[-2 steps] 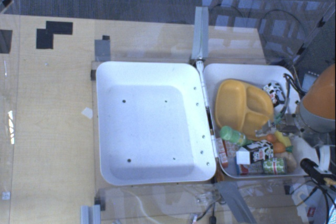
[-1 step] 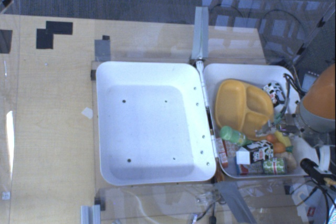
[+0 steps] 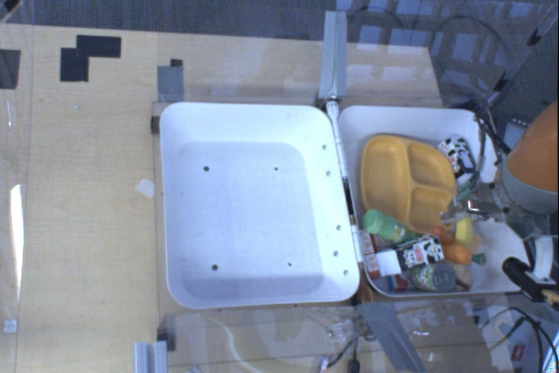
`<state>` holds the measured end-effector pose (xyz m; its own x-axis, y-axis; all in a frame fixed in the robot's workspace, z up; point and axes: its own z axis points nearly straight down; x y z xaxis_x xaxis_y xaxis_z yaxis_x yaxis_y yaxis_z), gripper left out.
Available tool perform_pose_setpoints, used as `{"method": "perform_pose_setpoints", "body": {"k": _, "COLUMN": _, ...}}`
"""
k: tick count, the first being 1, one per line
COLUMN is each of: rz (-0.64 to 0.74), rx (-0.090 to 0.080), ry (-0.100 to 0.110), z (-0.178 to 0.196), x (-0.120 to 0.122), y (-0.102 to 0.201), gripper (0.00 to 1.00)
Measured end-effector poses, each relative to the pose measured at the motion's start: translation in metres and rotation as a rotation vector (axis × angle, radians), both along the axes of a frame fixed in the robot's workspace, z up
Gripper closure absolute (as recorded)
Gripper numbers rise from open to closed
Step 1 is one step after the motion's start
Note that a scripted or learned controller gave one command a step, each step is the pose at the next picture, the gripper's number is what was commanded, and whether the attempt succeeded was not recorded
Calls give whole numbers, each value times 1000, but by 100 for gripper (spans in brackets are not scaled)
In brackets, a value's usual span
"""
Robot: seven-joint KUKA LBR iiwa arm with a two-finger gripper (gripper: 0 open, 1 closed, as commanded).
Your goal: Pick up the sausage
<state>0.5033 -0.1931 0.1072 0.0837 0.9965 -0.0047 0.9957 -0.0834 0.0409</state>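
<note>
Your gripper (image 3: 467, 207) hangs at the yellow tray's (image 3: 403, 175) edge in the right bin (image 3: 384, 122); its grip perhaps hidden, you cannot tell.

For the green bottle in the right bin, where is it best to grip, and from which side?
Probably across its middle, coming straight down from above. The green bottle lies on its side, with the yellow tray close behind it and a small carton just in front, so a sideways approach looks blocked.
</note>
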Motion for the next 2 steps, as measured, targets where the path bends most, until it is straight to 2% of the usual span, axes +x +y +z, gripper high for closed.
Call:
{"method": "perform_pose_setpoints", "body": {"k": 1, "rz": -101, "rx": 4, "ry": 14, "z": -14, "x": 13, "y": 57, "gripper": 100}}
{"method": "perform_pose_setpoints", "body": {"k": 2, "rz": -104, "rx": 4, "ry": 20, "z": -16, "x": 11, "y": 56, "gripper": 0}}
